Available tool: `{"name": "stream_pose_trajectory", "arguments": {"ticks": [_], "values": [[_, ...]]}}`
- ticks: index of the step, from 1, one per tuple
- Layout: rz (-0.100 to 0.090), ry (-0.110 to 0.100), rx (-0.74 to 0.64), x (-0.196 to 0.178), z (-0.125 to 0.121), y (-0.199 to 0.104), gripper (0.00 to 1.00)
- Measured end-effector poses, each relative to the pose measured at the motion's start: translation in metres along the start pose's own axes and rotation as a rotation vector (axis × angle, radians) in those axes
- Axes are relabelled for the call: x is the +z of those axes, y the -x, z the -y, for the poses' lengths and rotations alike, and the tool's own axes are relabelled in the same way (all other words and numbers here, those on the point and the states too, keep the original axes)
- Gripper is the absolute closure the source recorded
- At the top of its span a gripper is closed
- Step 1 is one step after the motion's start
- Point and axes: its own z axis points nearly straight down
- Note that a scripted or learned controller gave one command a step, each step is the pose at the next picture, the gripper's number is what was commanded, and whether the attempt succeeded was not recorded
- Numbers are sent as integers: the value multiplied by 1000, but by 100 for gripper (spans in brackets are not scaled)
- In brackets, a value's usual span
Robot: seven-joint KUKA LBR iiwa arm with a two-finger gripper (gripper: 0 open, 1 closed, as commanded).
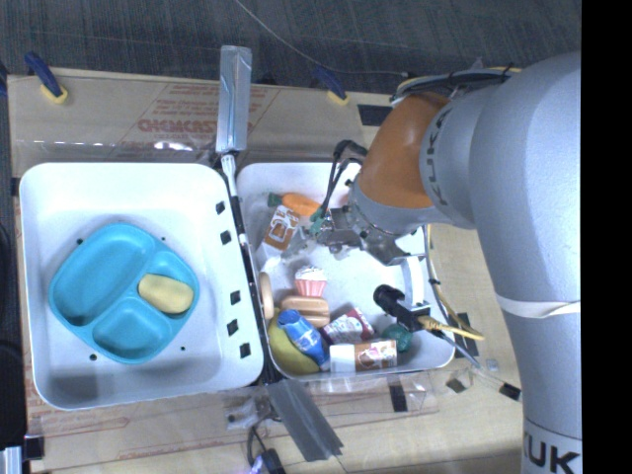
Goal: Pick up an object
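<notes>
Gripper (336, 227) hangs over the right bin (434, 358), toward its 12 o'clock end; whether it is released or clenched we cannot tell. We note glossy plastic toys heaped below it: a pink cupcake (310, 282) with ridged cup at its 6, an orange carrot-like piece (299, 204) at its 10, and a printed carton (280, 228) at its 9. Left bin (59, 388) bears a smooth blue divided plate (104, 275) with a rounded yellow lump (165, 293) on it.
</notes>
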Motion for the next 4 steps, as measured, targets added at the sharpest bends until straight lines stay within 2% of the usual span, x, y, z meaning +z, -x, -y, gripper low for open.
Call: {"name": "stream_pose_trajectory", "arguments": {"ticks": [1, 2, 3, 4], "values": [[1, 0, -128, 40, 88, 0, 0], [0, -1, -134, 30, 87, -1, 100], [3, 2, -591, -60, 78, -42, 100], [0, 0, -593, -77, 29, -128, 100]]}}
